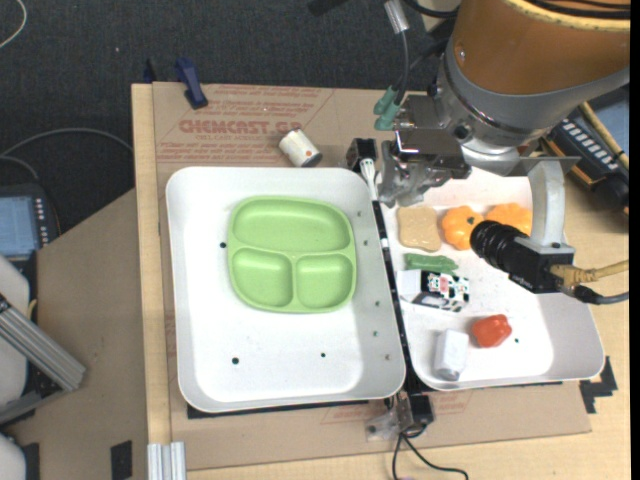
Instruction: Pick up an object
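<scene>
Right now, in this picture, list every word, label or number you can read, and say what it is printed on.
"CHEMCAST GP": red print on the brown board; the last letters are faint.
Smaller red line nearer the board's far edge: too small to read.
Black-and-white packet in the right bin: markings too blurred to read.

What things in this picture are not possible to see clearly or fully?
- Right bin: its far corner is hidden under the gripper and the arm, camera view.
- Orange items: partly covered by robot parts; one thing or two, unclear.
- Black-and-white item: too small to identify.
- The arm itself: cut off by the top edge.
</scene>
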{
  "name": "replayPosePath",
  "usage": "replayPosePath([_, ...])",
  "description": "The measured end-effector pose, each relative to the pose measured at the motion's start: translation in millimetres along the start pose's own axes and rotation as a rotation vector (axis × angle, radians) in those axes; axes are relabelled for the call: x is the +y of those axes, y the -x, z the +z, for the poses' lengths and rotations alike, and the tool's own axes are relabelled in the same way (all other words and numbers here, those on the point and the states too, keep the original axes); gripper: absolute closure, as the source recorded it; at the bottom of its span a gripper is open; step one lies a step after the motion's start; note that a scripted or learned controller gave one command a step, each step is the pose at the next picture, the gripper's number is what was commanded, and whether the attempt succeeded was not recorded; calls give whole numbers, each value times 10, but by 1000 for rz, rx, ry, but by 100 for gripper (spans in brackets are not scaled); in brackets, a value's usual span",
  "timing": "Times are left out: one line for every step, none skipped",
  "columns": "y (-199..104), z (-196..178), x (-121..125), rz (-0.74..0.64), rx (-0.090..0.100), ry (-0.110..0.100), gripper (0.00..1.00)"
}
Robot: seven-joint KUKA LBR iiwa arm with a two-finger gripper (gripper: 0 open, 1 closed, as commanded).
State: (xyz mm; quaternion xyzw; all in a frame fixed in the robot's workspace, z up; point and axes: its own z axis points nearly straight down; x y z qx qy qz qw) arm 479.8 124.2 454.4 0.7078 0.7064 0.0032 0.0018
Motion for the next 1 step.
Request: replayPosePath([765,341,-9,7,-4,-12,100])
